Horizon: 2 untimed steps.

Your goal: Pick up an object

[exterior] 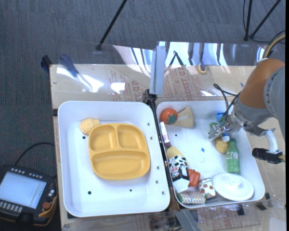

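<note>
My gripper hangs low over the right bin, near its right wall, at the end of the grey arm with the orange band. Just below it lie a small yellow lump and a green bottle with a blue cap. A small blue piece shows right above the gripper. The gripper is close to the yellow lump and the bottle cap, and I cannot tell whether it touches them.
The right bin also holds a red tomato, a tan wedge, a cow-print item, a red pepper, a small can and a white lid. In the left bin sit a yellow divided plate and a yellow waffle piece.
</note>
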### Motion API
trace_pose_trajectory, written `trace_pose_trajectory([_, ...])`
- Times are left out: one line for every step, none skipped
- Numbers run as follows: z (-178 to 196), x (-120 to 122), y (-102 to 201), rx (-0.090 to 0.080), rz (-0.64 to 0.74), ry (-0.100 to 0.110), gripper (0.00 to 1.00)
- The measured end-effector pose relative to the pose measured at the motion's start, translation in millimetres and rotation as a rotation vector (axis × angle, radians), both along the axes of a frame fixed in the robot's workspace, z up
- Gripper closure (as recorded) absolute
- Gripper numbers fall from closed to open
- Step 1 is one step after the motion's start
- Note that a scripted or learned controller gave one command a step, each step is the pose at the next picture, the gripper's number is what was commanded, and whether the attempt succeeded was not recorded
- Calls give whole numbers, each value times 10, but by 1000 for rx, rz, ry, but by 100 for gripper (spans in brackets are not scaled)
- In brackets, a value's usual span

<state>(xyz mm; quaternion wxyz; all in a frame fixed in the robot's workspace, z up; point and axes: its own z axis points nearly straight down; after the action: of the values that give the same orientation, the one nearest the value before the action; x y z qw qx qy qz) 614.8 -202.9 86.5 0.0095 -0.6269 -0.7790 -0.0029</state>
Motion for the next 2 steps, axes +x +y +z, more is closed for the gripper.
trace_pose_trajectory([1436, 335, 560, -18, -53, -25, 100])
trace_pose_trajectory([32, 277, 247, -13, 227, -6, 100])
